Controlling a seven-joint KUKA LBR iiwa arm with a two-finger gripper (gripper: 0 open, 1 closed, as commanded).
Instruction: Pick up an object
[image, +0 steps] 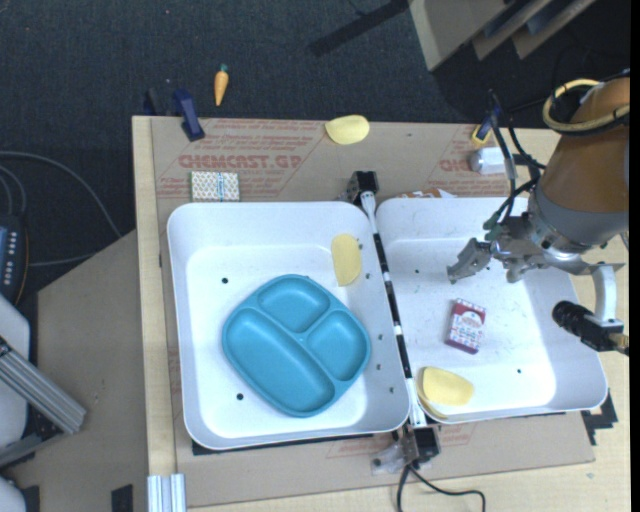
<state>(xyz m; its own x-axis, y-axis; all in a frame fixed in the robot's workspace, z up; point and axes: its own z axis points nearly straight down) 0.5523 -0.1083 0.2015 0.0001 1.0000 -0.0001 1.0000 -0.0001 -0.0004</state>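
1. Camera view, risks: the gripper (490, 258) hangs over the upper part of the right bin (570, 395), right of frame centre. Its fingers (466, 264) are spread apart with nothing between them.
2. The small red packet (466, 326) lies flat on the bin floor, below the gripper and apart from it. In my judgement, a flat, thin item offers little edge; the fingers may close above it or slide it away.
3. The yellow piece (445, 386) sits in the bin's lower left corner, near the wall. The wall could block one finger there.
4. Appearance: the packet is rectangular, red with a pale panel, slightly tilted. The yellow piece is rounded and smooth.
5. The left bin (190, 240) carries a blue divided tray (295, 343) and a second yellow piece (346, 259).
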